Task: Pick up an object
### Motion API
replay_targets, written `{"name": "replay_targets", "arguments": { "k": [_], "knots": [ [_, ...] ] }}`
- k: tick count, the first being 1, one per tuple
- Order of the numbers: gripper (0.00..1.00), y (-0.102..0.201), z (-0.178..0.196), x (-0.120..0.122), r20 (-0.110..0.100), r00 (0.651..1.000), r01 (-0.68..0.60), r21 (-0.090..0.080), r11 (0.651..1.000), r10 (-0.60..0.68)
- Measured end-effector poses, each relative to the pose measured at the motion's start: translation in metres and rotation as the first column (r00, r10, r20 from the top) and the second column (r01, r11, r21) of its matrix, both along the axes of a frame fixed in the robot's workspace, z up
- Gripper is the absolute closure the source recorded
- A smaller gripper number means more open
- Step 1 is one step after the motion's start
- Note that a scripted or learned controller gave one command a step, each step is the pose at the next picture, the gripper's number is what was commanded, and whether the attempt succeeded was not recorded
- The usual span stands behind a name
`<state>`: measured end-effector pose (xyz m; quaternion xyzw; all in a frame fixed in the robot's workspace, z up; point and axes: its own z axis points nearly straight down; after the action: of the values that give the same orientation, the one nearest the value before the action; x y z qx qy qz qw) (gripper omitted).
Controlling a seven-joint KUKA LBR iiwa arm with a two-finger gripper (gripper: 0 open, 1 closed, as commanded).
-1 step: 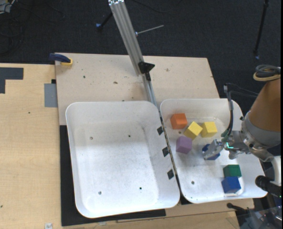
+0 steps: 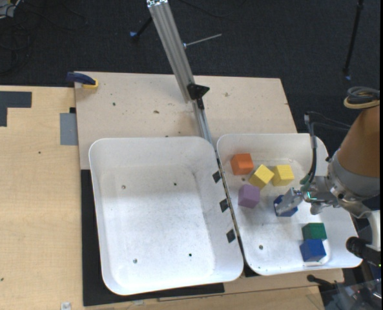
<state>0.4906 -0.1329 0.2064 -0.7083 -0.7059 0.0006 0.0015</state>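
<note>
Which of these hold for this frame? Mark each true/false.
1. All the blocks lie in the right bin. True.
2. The orange block sits in the left bin. False: it is in the right bin, near its far left corner.
3. Two yellow blocks lie side by side. True.
4. The hand is over the left bin. False: it is over the right bin, at a blue object.
5. The green block lies just beyond the blue block. True.
</note>
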Motion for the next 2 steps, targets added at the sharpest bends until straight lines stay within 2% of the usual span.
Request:
{"name": "replay_targets", "arguments": {
  "k": [1,2],
  "knots": [
    [0.0,0.01,-0.059,-0.002,-0.007,1.0,-0.002,0.002,1.0,0.002],
    [0.0,0.011,-0.112,-0.004,-0.005,1.0,-0.001,0.002,1.0,0.001]
  ]
}}
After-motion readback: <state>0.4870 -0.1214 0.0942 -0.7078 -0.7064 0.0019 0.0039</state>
